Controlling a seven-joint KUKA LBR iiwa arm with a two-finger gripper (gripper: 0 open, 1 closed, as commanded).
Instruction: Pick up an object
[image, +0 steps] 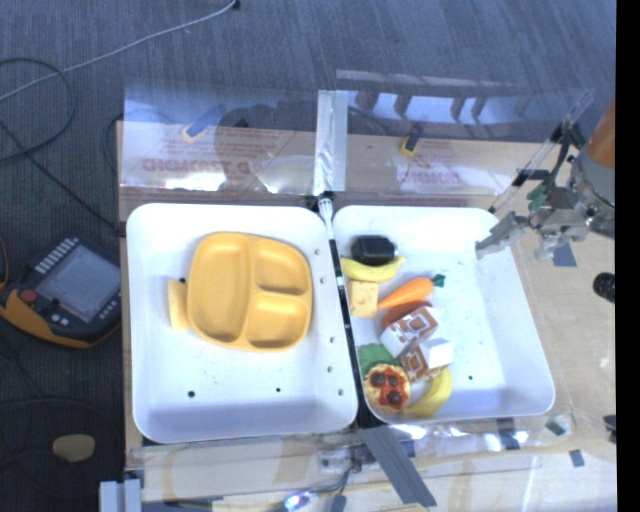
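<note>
The right bin (500, 330) holds a cluster of toy food along its left side. In it are a black oval piece (373, 247), a banana (370, 268), a yellow cheese block (364, 298), an orange carrot (407, 293), a brown-and-white box (415, 330), a small pizza (388, 385) and a second banana (436, 393). My gripper (528, 244) hangs over the bin's upper right corner, well to the right of the food. It is open, with nothing between its fingers (496, 238).
The left bin (150, 380) carries a yellow divided tray (248, 290). A handheld pendant (62, 290) lies on the floor at far left. Cardboard and clear plastic sheeting run behind both bins.
</note>
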